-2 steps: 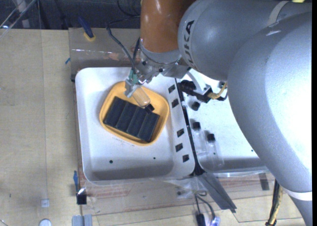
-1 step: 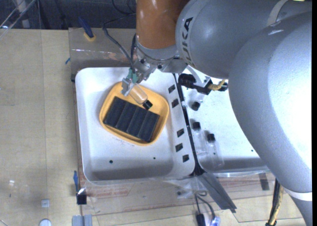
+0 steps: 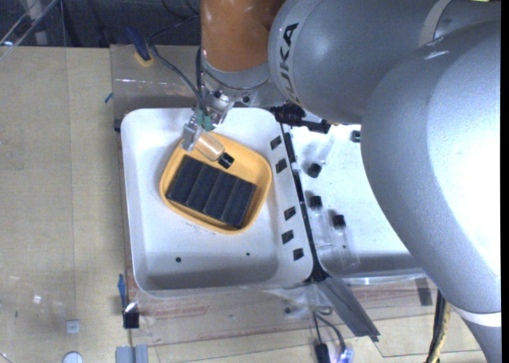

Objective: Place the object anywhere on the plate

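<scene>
A yellow plate [image 3: 258, 169] with a dark ribbed slab [image 3: 211, 189] across its middle lies in the left white bin [image 3: 151, 218]. A small tan object [image 3: 210, 146] with a black piece [image 3: 226, 160] beside it sits at the plate's far rim. My gripper [image 3: 199, 130] hangs from the orange wrist band directly over that rim, touching or nearly touching the tan object. The wrist hides the gripper's upper part, and I cannot tell whether the tan object rests on the plate or hangs from the gripper.
The right bin [image 3: 350, 234] lies beside the left one, mostly covered by the big grey arm [image 3: 398, 115]. Black clips [image 3: 288, 214] line the divider between the bins. Bare white floor surrounds the plate in the left bin.
</scene>
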{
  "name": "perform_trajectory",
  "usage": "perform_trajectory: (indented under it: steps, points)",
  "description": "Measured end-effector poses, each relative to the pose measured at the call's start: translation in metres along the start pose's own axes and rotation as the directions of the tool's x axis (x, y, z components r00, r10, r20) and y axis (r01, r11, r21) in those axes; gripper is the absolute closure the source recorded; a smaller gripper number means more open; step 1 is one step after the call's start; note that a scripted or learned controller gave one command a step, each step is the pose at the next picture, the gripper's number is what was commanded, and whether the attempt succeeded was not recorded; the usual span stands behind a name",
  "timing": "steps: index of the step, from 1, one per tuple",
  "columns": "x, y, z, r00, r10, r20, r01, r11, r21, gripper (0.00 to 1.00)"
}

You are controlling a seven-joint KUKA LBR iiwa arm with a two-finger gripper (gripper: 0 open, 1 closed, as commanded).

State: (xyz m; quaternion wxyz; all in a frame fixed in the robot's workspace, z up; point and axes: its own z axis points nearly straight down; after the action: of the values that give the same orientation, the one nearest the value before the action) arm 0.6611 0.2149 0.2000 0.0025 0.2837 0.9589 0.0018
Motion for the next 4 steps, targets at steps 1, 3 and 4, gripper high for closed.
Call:
perform_trajectory:
  steps: [1,3,4]
  points:
    - [-0.025,-0.054,0.013,0.996,-0.086,-0.004,0.086,0.996,0.004,1.0]
    - [-0.009,-0.086,0.026,0.974,-0.226,-0.005,0.226,0.974,0.003,1.0]
    - [0.014,-0.039,0.095,0.94,-0.34,0.004,0.34,0.94,-0.002,1.0]
